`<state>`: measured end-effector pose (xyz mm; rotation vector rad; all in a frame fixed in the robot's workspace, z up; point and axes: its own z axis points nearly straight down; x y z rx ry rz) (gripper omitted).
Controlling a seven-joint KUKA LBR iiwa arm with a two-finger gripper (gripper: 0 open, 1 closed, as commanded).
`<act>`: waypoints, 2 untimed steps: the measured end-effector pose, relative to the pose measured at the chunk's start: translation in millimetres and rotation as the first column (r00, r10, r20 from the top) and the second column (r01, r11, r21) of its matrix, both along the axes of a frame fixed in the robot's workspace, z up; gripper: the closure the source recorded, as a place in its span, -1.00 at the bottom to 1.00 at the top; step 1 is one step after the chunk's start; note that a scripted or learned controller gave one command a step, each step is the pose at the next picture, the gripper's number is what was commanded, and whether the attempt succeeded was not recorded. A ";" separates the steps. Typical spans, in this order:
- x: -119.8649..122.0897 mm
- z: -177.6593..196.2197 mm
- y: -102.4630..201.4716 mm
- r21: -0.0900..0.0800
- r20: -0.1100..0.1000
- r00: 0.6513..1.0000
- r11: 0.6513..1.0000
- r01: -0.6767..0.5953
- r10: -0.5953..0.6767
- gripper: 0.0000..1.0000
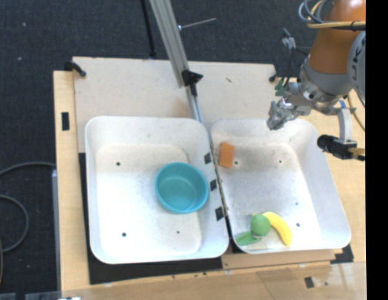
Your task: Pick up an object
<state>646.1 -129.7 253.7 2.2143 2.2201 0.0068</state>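
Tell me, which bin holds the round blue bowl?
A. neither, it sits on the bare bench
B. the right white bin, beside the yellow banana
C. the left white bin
C: the round blue bowl rests on the floor of the left white bin, while the yellow banana lies in the right white bin.

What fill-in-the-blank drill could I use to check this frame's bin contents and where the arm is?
1. The teal bowl sits in the ____ bin as seen in the camera view.
2. The orange block lies near the ____ wall of the right bin.
3. The yellow banana lies beside a ____ fruit.
4. The gripper hovers over the right bin's ____ edge.

Missing words: left; left; green; far
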 end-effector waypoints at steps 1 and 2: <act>-16.1 -6.9 39.6 0.001 -0.007 1.000 1.000 -0.002 0.002 1.00; -25.3 -12.4 85.0 0.001 -0.007 1.000 1.000 -0.003 0.003 1.00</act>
